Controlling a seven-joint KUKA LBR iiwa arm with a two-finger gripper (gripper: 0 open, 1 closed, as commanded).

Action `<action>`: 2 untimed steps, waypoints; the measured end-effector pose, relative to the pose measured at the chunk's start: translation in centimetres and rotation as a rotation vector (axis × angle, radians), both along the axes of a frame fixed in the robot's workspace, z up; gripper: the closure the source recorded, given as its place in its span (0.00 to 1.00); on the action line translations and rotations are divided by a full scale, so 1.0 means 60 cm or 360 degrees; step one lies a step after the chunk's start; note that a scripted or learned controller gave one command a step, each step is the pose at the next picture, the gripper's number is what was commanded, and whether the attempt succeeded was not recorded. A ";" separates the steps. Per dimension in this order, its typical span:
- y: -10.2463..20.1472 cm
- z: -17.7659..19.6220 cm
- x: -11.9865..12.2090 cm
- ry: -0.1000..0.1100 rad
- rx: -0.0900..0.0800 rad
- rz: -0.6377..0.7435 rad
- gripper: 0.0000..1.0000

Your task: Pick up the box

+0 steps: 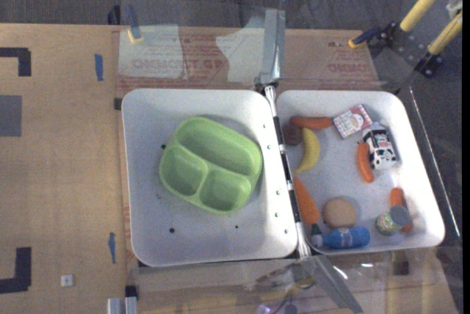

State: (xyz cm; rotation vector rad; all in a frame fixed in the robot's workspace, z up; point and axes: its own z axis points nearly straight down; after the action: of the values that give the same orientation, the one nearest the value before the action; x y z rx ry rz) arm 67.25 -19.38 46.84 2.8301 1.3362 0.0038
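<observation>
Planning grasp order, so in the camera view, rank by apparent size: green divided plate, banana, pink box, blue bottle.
1. green divided plate
2. banana
3. blue bottle and pink box look too alike to rank.

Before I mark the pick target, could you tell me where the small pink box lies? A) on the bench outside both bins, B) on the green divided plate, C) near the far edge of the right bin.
C: the pink box lies near the far edge of the right bin, beside the banana.

Even, diffuse overhead light — no hard shadows, only soft shading along the white bins' (139, 180) rims. Mild glare on clear plastic sheeting (191, 56) above them. Overall soft, slightly grainy — small items lack detail.
</observation>
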 end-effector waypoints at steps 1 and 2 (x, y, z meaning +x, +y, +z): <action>0.006 0.018 0.002 -0.0004 -0.0005 0.0010 1.00; 0.011 0.037 0.005 -0.0008 -0.0010 0.0020 1.00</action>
State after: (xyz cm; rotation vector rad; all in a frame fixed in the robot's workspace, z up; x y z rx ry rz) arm 67.52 -18.73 49.05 2.8149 1.3502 0.0069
